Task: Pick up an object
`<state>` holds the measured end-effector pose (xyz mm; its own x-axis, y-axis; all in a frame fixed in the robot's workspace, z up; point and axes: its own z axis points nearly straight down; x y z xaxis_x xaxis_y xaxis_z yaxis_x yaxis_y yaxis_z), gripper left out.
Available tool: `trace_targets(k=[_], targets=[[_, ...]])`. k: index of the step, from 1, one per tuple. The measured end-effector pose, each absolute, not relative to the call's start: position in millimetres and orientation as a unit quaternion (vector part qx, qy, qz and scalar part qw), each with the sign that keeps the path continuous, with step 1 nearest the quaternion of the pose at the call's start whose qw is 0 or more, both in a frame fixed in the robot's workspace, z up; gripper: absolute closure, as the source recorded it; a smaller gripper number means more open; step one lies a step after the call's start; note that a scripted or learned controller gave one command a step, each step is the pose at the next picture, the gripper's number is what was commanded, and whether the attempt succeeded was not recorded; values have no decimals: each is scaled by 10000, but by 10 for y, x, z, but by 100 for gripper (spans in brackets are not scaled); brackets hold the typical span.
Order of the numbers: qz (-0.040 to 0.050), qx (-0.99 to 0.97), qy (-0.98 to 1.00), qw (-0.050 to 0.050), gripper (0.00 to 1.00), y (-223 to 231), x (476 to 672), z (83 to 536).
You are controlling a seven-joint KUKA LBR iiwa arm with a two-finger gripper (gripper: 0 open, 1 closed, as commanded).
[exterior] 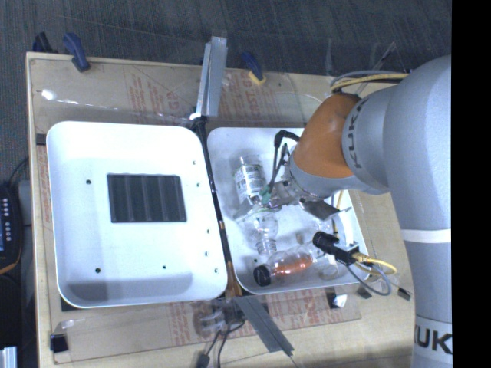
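left bin (77, 205), frame left, has a dark grate. right bin (230, 140) at centre holds a clear jar (248, 178), clear bottle (265, 228) & copper-tinted bottle (288, 267). gripper (270, 198) is low betw. jar & clear bottle; can't tell its state. judged step: reaching. next: close on one, then lift.

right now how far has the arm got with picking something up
Done: the arm has reached over the right bin, its end effector low among the clear bottles. In hand: nothing visibly lifted; bottles lie on the bin floor, including one with a black cap. Left: grasp one and raise it.
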<state>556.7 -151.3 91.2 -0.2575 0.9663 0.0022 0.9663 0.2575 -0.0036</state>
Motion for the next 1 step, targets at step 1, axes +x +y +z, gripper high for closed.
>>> trace_targets(k=[1], targets=[[5, -6576, -7533, 7, 0, -1300, 6009, 921]])
